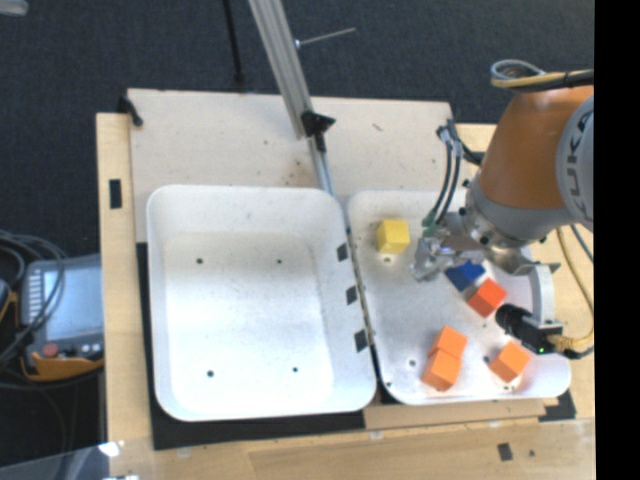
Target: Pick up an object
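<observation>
Camera view: your arm (535, 158) reaches in from the right and hangs over the right bin (400, 298). The gripper (432, 258) sits low near the bin's middle, just right of the yellow cube (393, 235) and just left of the blue block (464, 275). You can't tell from this angle how the pincer stands; it's small and blurred against the white floor, and nothing visibly sits in it.

Candidates, all in the right bin: yellow cube near the top left, blue block touching or nearly touching a red block (487, 297), an orange block (445, 357) toward the front, a second orange cube (510, 362) at the front right. The left bin (250, 298) is not where you're working.

For a clean grab, go for the yellow cube. It stands apart from the others, so nothing crowds it. Centre over it before you descend, and square up to its flat faces. Avoid the blue and red pair: they're close together, so you'd likely knock one or wedge between them. Watch the divider wall beside the cube.
</observation>
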You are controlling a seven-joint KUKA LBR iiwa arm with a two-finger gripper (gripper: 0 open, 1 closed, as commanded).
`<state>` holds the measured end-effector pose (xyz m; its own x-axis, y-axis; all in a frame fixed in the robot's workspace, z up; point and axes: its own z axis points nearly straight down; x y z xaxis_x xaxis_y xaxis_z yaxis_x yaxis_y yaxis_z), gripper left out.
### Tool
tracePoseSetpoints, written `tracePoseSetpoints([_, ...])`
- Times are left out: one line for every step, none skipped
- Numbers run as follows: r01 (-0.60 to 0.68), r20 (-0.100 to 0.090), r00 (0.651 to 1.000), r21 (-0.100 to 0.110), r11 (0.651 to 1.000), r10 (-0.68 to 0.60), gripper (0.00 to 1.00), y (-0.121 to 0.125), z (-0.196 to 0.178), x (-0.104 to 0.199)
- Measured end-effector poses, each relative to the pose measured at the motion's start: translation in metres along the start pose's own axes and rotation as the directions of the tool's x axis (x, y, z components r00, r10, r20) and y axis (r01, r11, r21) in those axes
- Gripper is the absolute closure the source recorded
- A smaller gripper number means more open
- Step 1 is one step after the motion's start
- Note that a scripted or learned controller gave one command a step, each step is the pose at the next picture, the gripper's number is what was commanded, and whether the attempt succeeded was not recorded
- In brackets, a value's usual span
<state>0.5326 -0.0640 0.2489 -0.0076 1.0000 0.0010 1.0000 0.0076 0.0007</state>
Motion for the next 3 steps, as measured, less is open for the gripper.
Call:
tracePoseSetpoints([-0.001, 0.000, 1.000, 0.001, 1.000, 0.001, 1.00, 0.001, 0.010, 0.047])
tracePoseSetpoints([-0.001, 0.000, 1.000, 0.003, 1.000, 0.001, 1.00, 0.000, 0.020, 0.096])
tracePoseSetpoints([0.000, -0.001, 1.000, 0.003, 1.000, 0.000, 1.00, -0.012, 0.026, 0.147])
